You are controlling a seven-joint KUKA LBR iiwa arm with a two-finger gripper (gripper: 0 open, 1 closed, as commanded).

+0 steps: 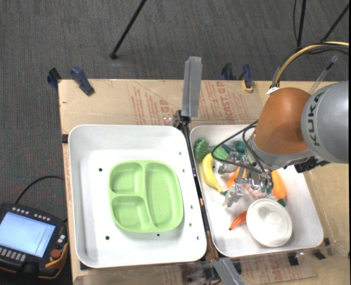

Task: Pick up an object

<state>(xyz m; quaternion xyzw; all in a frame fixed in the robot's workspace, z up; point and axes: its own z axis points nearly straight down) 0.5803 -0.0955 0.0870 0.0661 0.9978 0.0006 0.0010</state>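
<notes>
Hand [242, 181] low in the right bin [315, 218], among banana [208, 172], orange carrot [278, 184] and white bowl [269, 222]; open or closed impossible to tell, nothing seen gripped. Green divided plate [146, 196] alone in the left bin [80, 159], well apart. Both bins side by side on the tabletop [133, 103].

Grey carpet floor [56, 22] lying around bench. Brown board benchtop [133, 100] sitting under bins, blue clamps [80, 79] gripping its far edge. Black tripod leg [130, 19] slanting across carpet. Teach pendant [24, 236] glowing at lower left.
</notes>
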